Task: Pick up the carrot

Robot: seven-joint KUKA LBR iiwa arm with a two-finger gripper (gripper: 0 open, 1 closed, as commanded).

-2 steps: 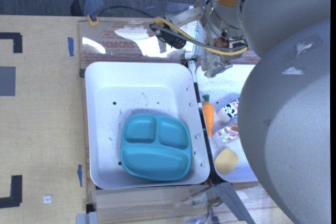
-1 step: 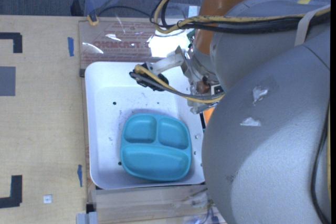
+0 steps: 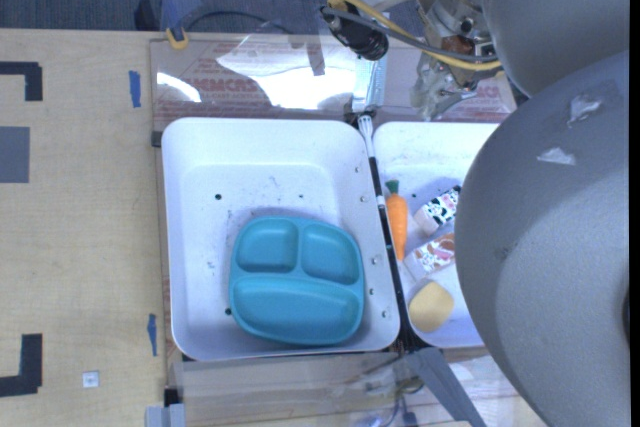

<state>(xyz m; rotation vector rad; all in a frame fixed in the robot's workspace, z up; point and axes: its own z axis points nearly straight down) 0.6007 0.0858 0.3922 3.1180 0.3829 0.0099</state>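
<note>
The carrot (image 3: 397,223) is a small orange one with a green top. It lies lengthwise against the left wall of the right bin (image 3: 420,143), green end pointing to the back. My gripper (image 3: 441,97) hangs over the back rim of the right bin, well behind and above the carrot and apart from it. The big grey arm covers most of the right bin's right side.
Beside the carrot lie a black-and-white spotted item (image 3: 441,208), a small printed packet (image 3: 434,254) and a pale yellow rounded item (image 3: 430,306). The left bin (image 3: 200,165) holds a blue divided plate (image 3: 297,281). A black cable end (image 3: 358,31) hangs near the bins' back.
</note>
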